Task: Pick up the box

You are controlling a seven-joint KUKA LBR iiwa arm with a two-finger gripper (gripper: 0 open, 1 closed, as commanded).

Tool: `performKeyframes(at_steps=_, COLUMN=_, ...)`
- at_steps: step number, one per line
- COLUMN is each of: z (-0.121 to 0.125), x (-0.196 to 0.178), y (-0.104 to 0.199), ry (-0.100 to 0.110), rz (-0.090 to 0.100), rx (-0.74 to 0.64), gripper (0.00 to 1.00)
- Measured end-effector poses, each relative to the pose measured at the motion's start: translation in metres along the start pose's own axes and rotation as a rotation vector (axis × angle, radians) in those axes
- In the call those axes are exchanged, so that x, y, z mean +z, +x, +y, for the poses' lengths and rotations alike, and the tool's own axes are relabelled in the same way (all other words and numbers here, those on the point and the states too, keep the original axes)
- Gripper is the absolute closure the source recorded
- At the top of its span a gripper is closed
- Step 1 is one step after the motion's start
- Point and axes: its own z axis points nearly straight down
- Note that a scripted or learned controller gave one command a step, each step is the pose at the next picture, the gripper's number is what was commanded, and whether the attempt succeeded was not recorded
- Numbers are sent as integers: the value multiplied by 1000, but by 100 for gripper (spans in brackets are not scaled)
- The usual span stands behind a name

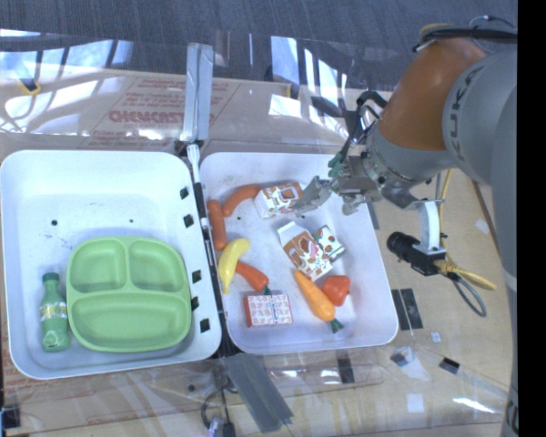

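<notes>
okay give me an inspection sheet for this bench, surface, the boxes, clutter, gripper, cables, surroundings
Surface: two shallow white bins, left bin and right bin, side by side.
Job's things: three printed cardboard boxes in the right bin: one at the back, one mid, one in front.
Clutter: yellow banana, orange carrot, red sausages; green divided plate and green bottle in the left bin.
Gripper: two-finger gripper over the right bin's back, beside the back box.
Cables: yellow cable right of the bins.
Surroundings: grey carpet.
</notes>
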Motion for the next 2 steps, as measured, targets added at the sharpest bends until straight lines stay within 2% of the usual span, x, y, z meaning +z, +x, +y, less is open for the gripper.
performKeyframes(at_steps=1, z=84, x=110, y=-10, ry=-34, rz=-11, rx=-171, gripper=0)
performKeyframes(at_steps=2, z=99, x=117, y=2, ry=-41, rz=-12, rx=189, gripper=0)
